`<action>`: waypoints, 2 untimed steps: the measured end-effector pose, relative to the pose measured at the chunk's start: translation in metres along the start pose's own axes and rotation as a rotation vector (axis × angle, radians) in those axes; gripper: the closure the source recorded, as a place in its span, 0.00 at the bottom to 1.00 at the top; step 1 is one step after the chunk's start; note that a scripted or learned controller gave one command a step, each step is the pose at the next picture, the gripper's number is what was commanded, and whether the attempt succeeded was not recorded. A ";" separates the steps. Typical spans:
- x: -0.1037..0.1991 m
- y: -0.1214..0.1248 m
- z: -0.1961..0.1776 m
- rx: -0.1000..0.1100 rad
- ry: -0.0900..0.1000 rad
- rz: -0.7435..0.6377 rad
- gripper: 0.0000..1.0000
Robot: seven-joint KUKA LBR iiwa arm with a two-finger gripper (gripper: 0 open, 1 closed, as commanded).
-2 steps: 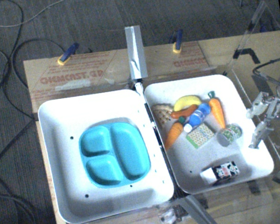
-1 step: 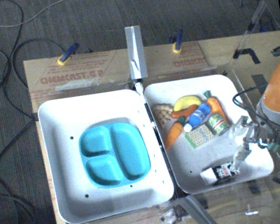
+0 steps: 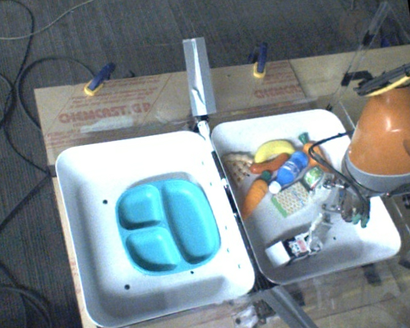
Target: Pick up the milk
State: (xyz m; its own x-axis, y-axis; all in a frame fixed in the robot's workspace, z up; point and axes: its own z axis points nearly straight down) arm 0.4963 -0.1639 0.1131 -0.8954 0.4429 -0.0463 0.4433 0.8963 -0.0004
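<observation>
The milk [image 3: 289, 249] looks like a small white carton with a black and red label. It lies on its side near the front wall of the right bin [image 3: 374, 244]. My gripper [image 3: 321, 227] reaches in from the right and hangs low over the bin floor, its tip right beside the carton's right end. Whether it touches the carton is unclear. The orange band of the arm [image 3: 388, 142] covers the bin's right side.
Behind the gripper lie a banana [image 3: 274, 149], a blue bottle [image 3: 290, 169], a carrot [image 3: 254, 195] and a dotted packet [image 3: 290, 199], packed close together. The left bin [image 3: 89, 217] holds a blue divided plate [image 3: 168, 224]. A metal bar [image 3: 198, 75] stands behind the bins.
</observation>
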 end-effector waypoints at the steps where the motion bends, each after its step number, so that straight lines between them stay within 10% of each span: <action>1: -0.033 0.083 0.025 -0.004 0.032 0.083 0.00; 2: -0.020 0.007 -0.033 -0.006 0.044 -0.292 0.00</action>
State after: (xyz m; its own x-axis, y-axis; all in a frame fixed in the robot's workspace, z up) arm 0.5156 -0.1657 0.1472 -0.9861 0.1663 -0.0015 0.1663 0.9861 -0.0011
